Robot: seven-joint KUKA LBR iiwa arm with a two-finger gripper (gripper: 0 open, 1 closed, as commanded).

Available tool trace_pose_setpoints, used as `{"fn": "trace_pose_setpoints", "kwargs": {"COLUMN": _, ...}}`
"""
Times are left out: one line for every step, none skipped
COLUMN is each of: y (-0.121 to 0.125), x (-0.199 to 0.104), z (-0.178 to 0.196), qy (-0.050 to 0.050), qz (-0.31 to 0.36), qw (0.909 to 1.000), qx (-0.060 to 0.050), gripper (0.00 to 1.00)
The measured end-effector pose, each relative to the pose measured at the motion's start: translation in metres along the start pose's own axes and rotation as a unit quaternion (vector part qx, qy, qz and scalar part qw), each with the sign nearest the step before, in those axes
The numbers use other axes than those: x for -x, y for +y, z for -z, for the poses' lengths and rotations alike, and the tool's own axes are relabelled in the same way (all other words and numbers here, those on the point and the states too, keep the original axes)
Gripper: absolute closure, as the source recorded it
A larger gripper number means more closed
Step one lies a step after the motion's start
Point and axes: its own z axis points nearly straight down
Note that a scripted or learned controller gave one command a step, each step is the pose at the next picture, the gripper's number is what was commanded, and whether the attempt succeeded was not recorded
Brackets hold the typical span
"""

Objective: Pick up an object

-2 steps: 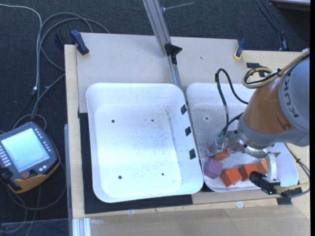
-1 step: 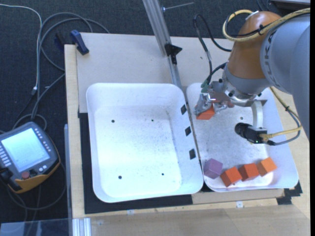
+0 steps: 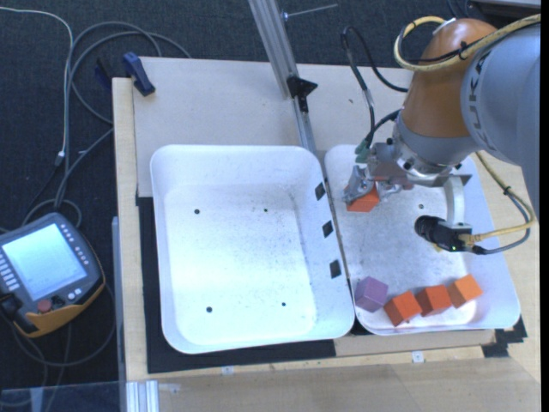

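My gripper hangs over the far left part of the right bin, close to the divider between the bins. A small orange block sits between its fingertips, and the fingers are shut on it. Along the near edge of the same bin lie a purple block and three orange blocks in a row. The grey arm with its orange band reaches in from the upper right and hides the far right corner of the bin.
The left bin stands beside the right one, with black clips along the shared wall. An aluminium post rises behind the bins. A teach pendant and cables lie off the bench at left.
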Motion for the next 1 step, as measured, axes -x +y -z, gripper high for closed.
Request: {"fn": "trace_pose_setpoints", "kwargs": {"y": -0.0474, "x": -0.0663, "z": -0.0118, "qy": 0.002, "qz": 0.002, "qw": 1.0000, "qx": -0.004, "gripper": 1.00}}
